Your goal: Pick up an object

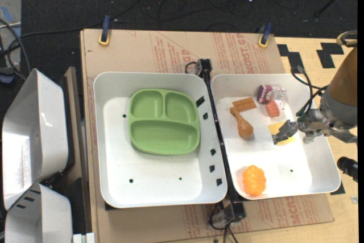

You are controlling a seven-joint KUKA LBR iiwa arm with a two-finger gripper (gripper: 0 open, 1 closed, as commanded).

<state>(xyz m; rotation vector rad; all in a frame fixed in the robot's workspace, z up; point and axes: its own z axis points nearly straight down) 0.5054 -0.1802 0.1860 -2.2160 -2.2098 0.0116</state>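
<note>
Sitting nearest in the right bin (318,171), an orange fruit (254,180) close to the front rim. Farther in, at the right side of that bin, the jaws (286,134), dark and low over a small yellow piece (277,129); cannot tell whether open or closed, nor whether touching the piece. Reaching in from the right, the grey arm (341,105) with its orange band. Left of the yellow piece, a brown drumstick-shaped toy (243,124), and just beyond it a flat tan cracker-like piece (244,104). Farther back, a small red block (273,109) and a purple and white packet (269,92), near each other. Lying in the left bin (114,139), a green divided plate (165,122), three compartments, toward the back half. Beyond both bins, two yellow clamps (104,38) on the far edge of the bench (148,45).
</note>
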